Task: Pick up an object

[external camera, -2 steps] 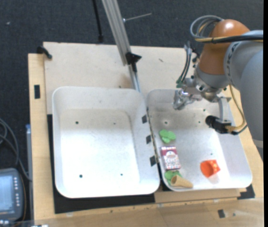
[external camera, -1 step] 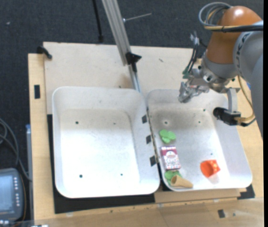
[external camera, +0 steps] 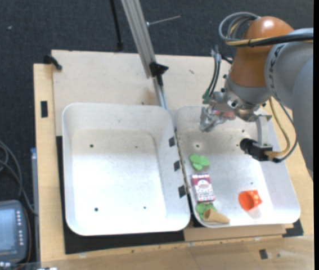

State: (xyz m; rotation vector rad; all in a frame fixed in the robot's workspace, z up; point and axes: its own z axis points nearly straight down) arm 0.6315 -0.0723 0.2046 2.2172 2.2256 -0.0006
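Where the grey two-finger gripper [external camera: 209, 122] hangs over the shallow white right bin's [external camera: 277, 173] far end, cannot tell open from closed. Nearer, along its left wall: crumpled green toy [external camera: 199, 162], red-and-white carton [external camera: 202, 187], tan cone [external camera: 214, 215]; orange cup [external camera: 250, 199] apart.

From my station the gripper [external camera: 209, 121] is too blurred to read. The arm [external camera: 277, 55] is cut by the right edge, and it hides the far corner of the right bin [external camera: 272, 167] (the one holding objects). The print on the small box [external camera: 202, 188] is too small.
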